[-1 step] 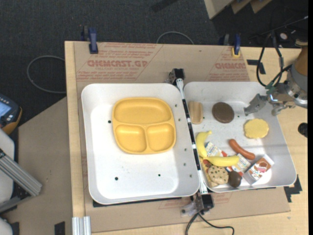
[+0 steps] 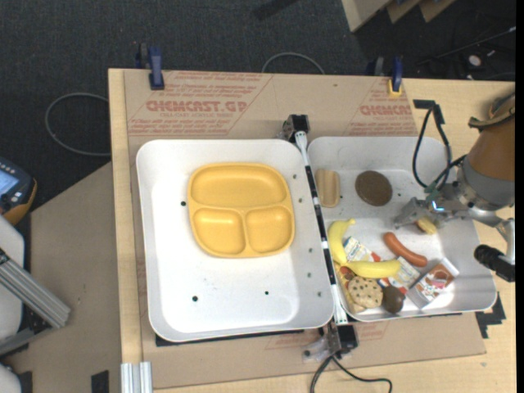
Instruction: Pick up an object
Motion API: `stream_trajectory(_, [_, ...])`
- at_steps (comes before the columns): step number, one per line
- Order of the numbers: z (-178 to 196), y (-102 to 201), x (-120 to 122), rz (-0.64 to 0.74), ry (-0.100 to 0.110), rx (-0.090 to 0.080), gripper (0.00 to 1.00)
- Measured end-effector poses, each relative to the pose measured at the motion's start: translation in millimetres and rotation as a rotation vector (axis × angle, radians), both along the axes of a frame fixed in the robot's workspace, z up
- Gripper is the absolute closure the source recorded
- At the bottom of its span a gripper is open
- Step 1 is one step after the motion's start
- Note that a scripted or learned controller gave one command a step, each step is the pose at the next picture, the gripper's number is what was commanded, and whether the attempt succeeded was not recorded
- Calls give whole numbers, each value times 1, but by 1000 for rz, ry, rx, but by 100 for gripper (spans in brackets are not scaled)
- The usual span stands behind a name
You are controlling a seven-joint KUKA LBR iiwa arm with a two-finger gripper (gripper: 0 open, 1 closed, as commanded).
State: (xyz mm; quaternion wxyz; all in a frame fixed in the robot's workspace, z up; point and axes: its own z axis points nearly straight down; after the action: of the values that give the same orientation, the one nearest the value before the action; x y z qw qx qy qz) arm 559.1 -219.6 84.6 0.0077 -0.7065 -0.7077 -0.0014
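The worktop (image 2: 131, 219) has two white bins on it. The left bin (image 2: 164, 285) holds a yellow plate (image 2: 241, 209) with three parts. The right bin (image 2: 471, 293) holds play food, and that is where the things to pick up are.

The hand (image 2: 419, 215) is low over the right bin, near its far right side. I cannot tell if it is grasping or let go, and I see nothing held in it.

A small yellow bit (image 2: 426, 226) lies just beside the hand. The red hot dog (image 2: 405, 250) is the next closest thing. It lies a little nearer and to the left of the hand. Its long side runs from far-left to near-right. I think the hand would need to turn to pinch it across its thin side.

The brown patty (image 2: 374, 187) is to the left of the hand. The banana (image 2: 360, 256), the cookie (image 2: 363, 293) and a small packet (image 2: 431, 283) sit at the near end of the bin.
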Motion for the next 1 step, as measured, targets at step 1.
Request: stream_trajectory(1, [16,-1,2,1,-9,-8,100])
